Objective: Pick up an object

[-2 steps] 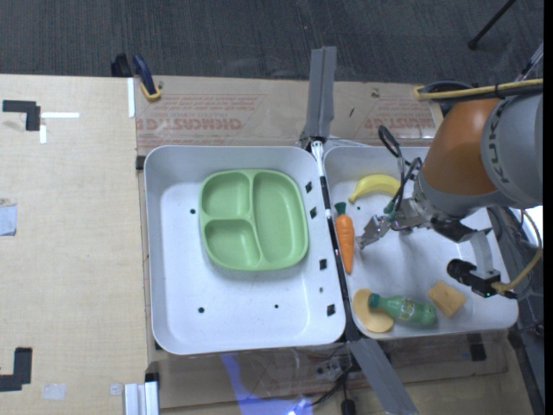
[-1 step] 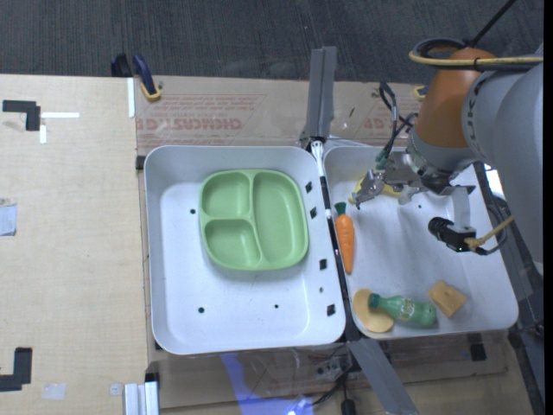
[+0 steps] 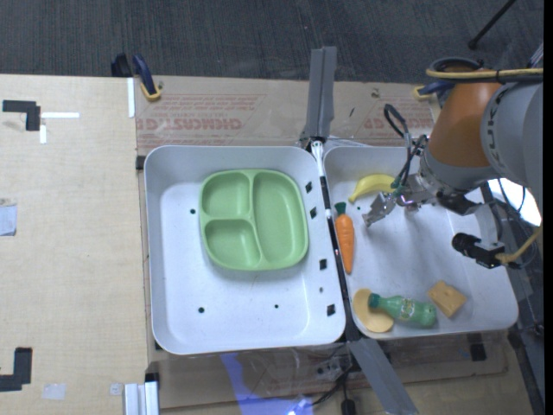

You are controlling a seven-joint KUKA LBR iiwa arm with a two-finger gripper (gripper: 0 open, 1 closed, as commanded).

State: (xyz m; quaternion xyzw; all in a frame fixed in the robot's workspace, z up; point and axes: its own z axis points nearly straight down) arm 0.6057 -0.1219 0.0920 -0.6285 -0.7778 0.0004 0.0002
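Camera view: claw [image 3: 378, 210] beside banana [image 3: 371, 186], carrot [image 3: 345, 240] nearby.

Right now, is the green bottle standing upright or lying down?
Lying down: the green bottle rests on its side in the right bin, cap toward the left.

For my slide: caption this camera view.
Two-finger gripper hovers beside yellow banana in right white bin; green divided plate in left.

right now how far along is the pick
Done: the gripper is down in the right bin, just below the banana. In hand: nothing shows between its fingers. Left: closing on an item and lifting it; the banana, carrot, bottle and cheese wedge all lie on the bin floor.
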